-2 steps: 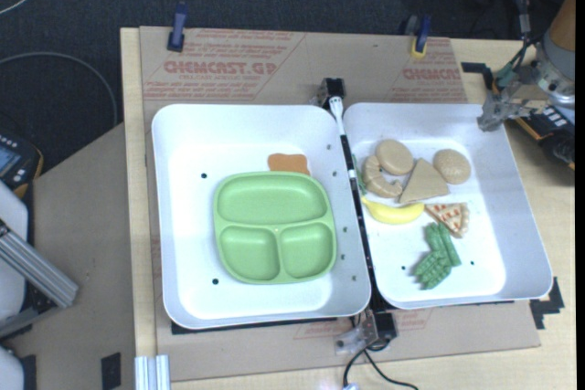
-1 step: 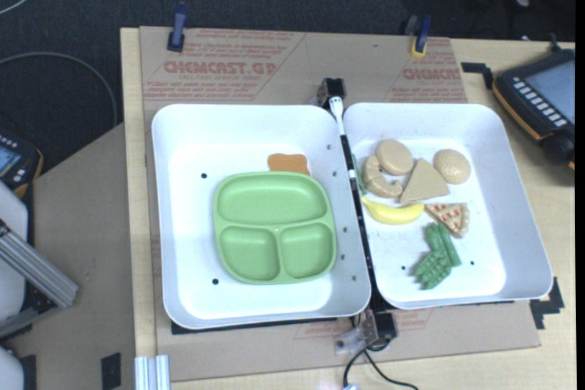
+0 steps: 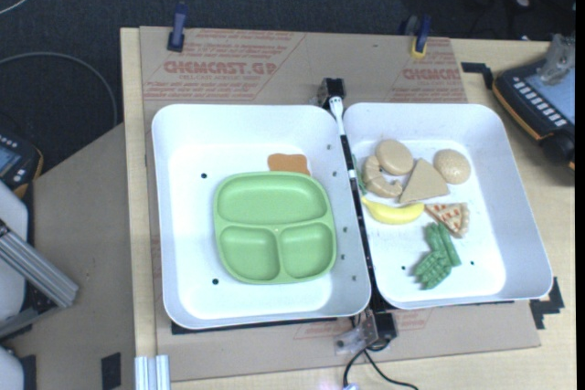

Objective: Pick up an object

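White bins, two, side by side on the worktop: left bin [image 3: 174, 196], right bin [image 3: 494, 196], the right one on the side the arm reaches in from

Hand: how far open, and whether it has hold of anything, cannot tell

Count, left bin: one green three-compartment tray [image 3: 274, 226]; one orange flat piece [image 3: 289, 163] just beyond the tray's far edge

Count, right bin, toy food in a tight cluster: three tan rounded pieces, two of them [image 3: 395, 157] [image 3: 381, 187] touching and one [image 3: 452, 165] a little apart; one tan wedge [image 3: 423, 184]; one yellow banana [image 3: 393, 213]; one pizza slice [image 3: 448, 217]; one bunch of green pods [image 3: 437, 256]

Any of these would serve as the pick

Risks, as judged:
- cluster packed close, so a descent could land on two pieces and pinch neither
- banana lies beside the bin wall; wall may block a clean close
- tray broad and shallow, likely too wide to grip except by its rim
- wedge and pizza slice lie flat and may slip out
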Controlling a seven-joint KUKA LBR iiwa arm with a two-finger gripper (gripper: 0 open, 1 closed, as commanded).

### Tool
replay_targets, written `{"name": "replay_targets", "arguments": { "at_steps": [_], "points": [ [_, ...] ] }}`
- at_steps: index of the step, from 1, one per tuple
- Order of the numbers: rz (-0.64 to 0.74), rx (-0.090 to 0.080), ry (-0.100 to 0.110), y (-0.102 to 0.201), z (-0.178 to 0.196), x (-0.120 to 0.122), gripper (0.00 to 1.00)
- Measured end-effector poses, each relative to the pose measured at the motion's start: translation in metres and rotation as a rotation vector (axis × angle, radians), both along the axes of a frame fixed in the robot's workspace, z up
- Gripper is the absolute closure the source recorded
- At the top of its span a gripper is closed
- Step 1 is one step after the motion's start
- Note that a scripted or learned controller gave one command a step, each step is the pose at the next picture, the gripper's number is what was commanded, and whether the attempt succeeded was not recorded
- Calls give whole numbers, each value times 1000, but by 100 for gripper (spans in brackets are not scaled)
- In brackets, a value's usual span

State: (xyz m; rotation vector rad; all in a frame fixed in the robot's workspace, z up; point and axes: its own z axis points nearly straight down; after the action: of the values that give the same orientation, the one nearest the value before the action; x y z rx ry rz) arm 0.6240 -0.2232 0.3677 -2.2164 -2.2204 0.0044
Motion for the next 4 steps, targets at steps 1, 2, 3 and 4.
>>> {"name": "replay_targets", "arguments": {
  "at_steps": [1,2,3,4],
  "points": [
    [1,0,-2,0,-62,41,100],
    [9,-1,-17,101,9,45,100],
    [5,-4,-29,143,180,42,100],
    [-5,-1,3,121,79,32,100]
  ]
}}
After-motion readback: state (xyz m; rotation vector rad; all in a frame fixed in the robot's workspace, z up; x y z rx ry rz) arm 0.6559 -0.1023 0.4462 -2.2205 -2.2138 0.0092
